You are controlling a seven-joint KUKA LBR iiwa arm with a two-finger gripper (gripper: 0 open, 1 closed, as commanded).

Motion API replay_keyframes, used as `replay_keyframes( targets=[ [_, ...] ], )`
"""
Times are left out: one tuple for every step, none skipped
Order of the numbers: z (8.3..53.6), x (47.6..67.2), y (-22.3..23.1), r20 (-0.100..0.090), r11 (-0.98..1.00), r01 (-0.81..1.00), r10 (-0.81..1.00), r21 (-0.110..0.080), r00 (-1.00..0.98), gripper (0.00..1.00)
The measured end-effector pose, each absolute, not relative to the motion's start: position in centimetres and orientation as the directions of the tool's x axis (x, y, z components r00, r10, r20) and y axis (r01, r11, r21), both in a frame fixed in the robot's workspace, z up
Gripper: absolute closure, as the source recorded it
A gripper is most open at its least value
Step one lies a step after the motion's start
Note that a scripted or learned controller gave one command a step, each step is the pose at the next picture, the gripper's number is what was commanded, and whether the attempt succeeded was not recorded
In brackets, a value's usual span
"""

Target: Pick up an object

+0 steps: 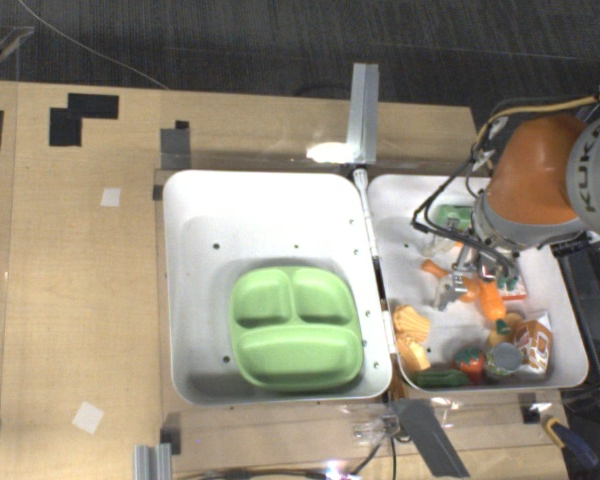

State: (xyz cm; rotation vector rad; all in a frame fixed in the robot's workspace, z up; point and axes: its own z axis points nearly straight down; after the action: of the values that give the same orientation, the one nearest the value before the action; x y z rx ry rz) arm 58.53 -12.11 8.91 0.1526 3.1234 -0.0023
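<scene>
**Toy food in right bin, gripper low over it**

Toy food pile [475, 343] sits along the right bin's [400, 208] near side: yellow piece, green item, red piece, packet. Gripper [463, 286] is down among orange pieces [490, 298]; can't tell its open/closed state. Left bin [195, 268] holds a green divided tray [295, 326].

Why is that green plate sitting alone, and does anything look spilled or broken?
Nothing looks spilled or broken. The green divided tray lies flat in the left bin, turned a little askew to its walls. The toy food is bunched in the right bin, near the gripper.
</scene>
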Motion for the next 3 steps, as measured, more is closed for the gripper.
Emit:
replay_keyframes(
  targets=[
    [9.0, 53.2, -11.4, -0.02, 0.981, 0.193, 0.193, 0.002, -0.981, 0.0],
    [8.9, 58.7, -8.9, -0.017, 0.976, 0.219, 0.219, 0.002, -0.976, 0.0],
    [8.8, 62.2, -12.2, -0.013, 0.974, 0.225, 0.225, 0.002, -0.974, 0.0]
  ],
)
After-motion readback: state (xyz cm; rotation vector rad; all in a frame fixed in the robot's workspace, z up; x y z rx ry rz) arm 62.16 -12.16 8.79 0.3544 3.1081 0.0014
